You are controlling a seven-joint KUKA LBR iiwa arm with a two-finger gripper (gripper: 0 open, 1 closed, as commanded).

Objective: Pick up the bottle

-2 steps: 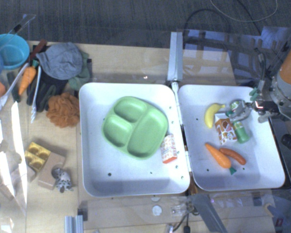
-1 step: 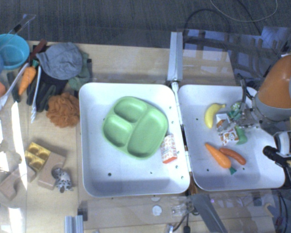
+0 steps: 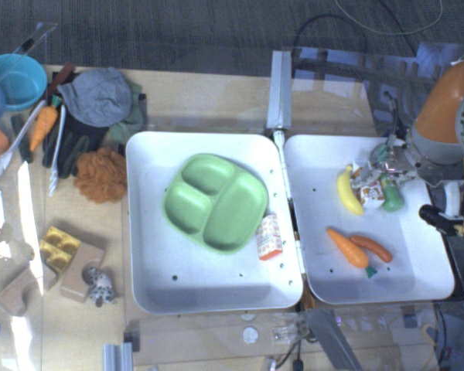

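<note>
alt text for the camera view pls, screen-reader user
The gripper hovers at the right bin's upper right, over a cluster of a banana, a small carton and a green bottle. Two carrots lie below; the left bin holds a green divided plate.

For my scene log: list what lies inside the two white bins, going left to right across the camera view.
green divided plate → small bottle → banana → carrot → red chili → hand over the right bin
</note>
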